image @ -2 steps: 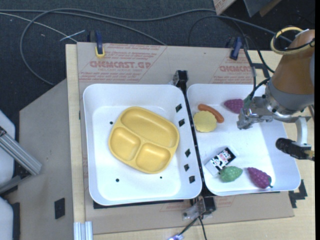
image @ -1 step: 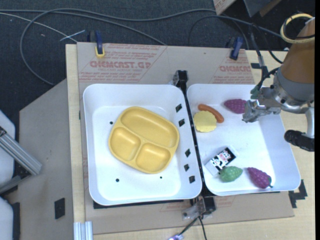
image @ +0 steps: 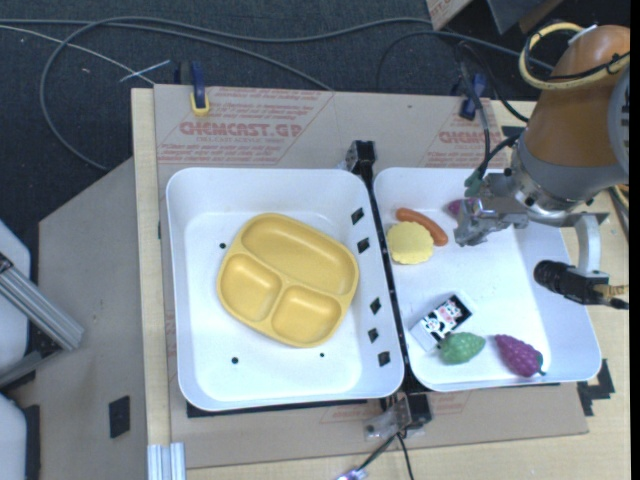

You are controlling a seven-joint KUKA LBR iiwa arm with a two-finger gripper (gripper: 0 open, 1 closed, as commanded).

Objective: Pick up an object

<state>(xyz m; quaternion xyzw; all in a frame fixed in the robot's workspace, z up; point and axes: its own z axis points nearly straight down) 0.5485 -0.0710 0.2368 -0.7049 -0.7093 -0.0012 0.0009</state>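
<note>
In the right bin (image: 560, 298) lie a pale yellow round piece (image: 410, 243), an orange carrot-like stick (image: 423, 224) just behind it, a black-and-white box (image: 443, 319), a green leafy toy (image: 461, 349) and a purple grape bunch (image: 518, 354). A small purple object (image: 455, 208) peeks out beside the gripper. My gripper (image: 472, 226) hangs low over the bin's back middle, just right of the carrot stick. Nothing is seen held in it.
The left bin (image: 190, 268) holds a yellow divided plate (image: 288, 278). A black divider (image: 375, 258) with clips runs between the bins. The grey and orange arm (image: 575, 118) covers the right bin's back right corner. Cables trail across the dark floor behind the bench.
</note>
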